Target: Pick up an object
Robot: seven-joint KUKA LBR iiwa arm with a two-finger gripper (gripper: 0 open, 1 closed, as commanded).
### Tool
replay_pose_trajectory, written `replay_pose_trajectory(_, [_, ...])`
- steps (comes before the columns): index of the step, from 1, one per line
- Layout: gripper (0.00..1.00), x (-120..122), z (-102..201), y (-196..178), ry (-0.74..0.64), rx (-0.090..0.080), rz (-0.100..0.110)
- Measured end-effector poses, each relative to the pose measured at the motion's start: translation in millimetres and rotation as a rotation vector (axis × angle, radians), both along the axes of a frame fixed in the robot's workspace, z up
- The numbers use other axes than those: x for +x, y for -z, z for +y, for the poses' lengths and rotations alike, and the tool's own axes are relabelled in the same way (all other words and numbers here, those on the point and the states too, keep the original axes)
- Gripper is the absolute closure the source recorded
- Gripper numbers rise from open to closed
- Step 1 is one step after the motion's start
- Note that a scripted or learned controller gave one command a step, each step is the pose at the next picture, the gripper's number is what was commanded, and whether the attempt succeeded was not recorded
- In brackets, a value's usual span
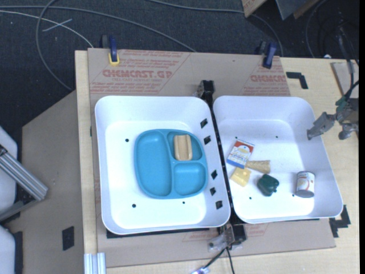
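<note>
In the right bin (279, 119) lie a small red and white box (240, 153), a tan wedge (259, 165), a yellow block (240, 177), a dark green lump (268, 184) and a small white can (305, 184) on its side. My gripper (331, 132) hovers over the bin's right rim, up and right of the can. It is open, with nothing between its fingers. The left bin (114, 153) holds a blue divided plate (154, 164) with a tan bread-like piece (182, 147) in its upper right compartment.
A black divider with clips (212, 153) runs between the two bins. Both bins rest on a cardboard sheet (148, 73) held by blue clamps (113, 49) at the back. Cables trail over the dark floor behind.
</note>
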State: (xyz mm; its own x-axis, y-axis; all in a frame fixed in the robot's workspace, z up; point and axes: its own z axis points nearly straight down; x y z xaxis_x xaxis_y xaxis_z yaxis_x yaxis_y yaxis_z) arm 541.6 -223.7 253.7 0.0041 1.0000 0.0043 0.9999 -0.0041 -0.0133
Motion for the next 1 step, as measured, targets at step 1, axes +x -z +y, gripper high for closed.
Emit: replay_pose_trajectory(1, [0.0,2.6,0.8,-7.1,-0.004,-0.004,-0.013])
